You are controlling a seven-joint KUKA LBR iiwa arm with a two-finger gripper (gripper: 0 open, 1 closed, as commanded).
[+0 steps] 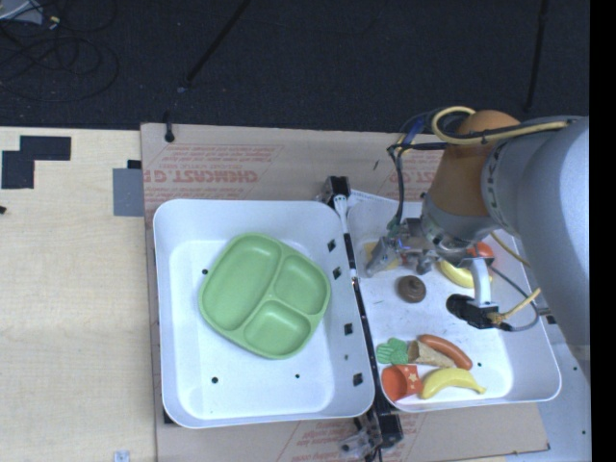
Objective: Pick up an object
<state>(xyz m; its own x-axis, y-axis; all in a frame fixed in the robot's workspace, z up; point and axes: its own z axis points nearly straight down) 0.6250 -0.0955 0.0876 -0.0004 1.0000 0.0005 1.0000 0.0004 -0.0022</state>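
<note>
The jaws [404,255] hang low over the far-left part of the right-hand bin [539,378], the grey wrist and its orange band [464,186] rising behind them to the right. How far apart they stand I cannot tell; the metal parts blur together there, and nothing is visibly caught between them.

The nearest candidate is a small round brown object [412,289], lying just below the jaws in the picture, toward the bin's near side and a shade to the right. It is close but apart from them, and being roughly round it offers no long axis to line up with.

A yellow banana [455,273] lies just right of the jaws, partly under the wrist, its length slanting down-right. A further cluster sits well nearer the front: a sausage [446,349], a second banana [451,382] and a red piece [400,381].

In my judgement a short drop toward the near side would bring the jaws over the brown object.
</note>
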